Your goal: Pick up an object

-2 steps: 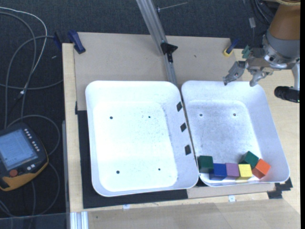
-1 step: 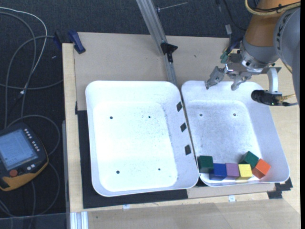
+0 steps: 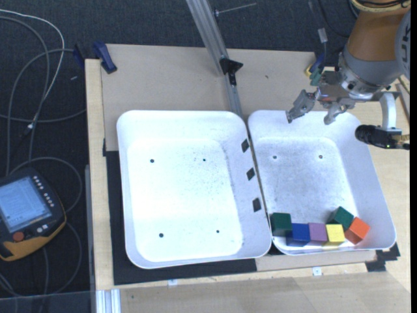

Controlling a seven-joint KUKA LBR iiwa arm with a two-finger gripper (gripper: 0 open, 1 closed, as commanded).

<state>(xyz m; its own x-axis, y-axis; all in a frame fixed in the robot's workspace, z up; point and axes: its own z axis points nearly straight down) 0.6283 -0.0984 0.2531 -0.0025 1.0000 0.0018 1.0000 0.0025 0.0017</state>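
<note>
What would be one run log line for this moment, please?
gripper: open, holding nothing, over far rim of right bin | blocks: six, clustered at near edge of right bin | pick: not yet done

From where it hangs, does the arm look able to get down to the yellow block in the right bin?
Probably yes. The gripper hangs open above the right bin's far rim, with bare floor between. But the yellow block sits wedged between the purple block and orange block, leaving little room.

Robotics lab: two white bins (image 3: 189, 119) set on a bench (image 3: 163, 77), teach pendant (image 3: 26, 207) and loose cables (image 3: 39, 64) seen on dark carpet.
</note>
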